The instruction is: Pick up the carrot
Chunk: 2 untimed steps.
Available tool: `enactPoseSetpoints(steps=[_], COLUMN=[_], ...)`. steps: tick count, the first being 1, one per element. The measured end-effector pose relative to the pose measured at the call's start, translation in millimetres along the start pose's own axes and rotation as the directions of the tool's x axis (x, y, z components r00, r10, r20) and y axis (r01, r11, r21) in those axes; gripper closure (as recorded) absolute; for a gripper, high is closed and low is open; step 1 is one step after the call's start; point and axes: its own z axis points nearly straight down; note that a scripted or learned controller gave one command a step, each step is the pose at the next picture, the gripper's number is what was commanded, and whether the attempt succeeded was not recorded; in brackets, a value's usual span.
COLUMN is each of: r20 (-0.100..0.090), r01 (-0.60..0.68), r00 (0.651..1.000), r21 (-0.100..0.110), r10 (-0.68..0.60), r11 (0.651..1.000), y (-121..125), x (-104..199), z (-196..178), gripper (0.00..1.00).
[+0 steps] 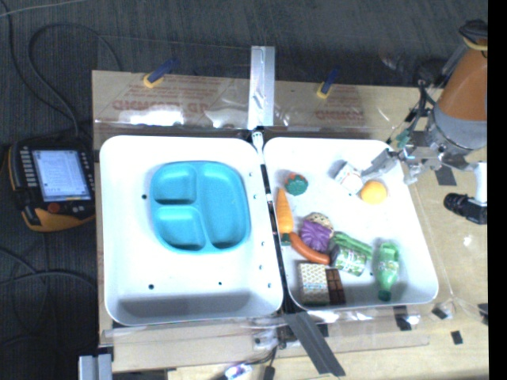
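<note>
The arm (463, 101) is reaching in from the right, its gripper (348, 172) hanging over the upper part of the right bin (424, 248), just beside a lemon (373, 191). Whether the gripper is open or closed cannot be told from this angle, and nothing is showing clamped in it. The carrot (283, 213) is lying at the left wall of the right bin, running lengthwise along the divider, well apart from the gripper. Just above it a small teal and red toy (296, 184) is sitting. Below the carrot a hot dog (309, 249) is lying at a slant, touching a purple cabbage (316, 233). Further right a green bottle (386, 269) is lying, and a chocolate bar (335, 286) is resting near the front wall. In the left bin (127, 283) a blue tray (200, 205) is sitting.
</note>
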Motion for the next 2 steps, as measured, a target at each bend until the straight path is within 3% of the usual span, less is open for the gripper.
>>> enactPoseSetpoints(steps=[1,2], r20=[0.002,0.004], r01=[-0.052,0.164], r00=[0.999,0.986], r21=[0.002,0.0], r10=[0.052,-0.164], r11=[0.999,0.986], y=[1,-1], x=[-7,31], z=[54,-6], gripper=[0.0,0.0])
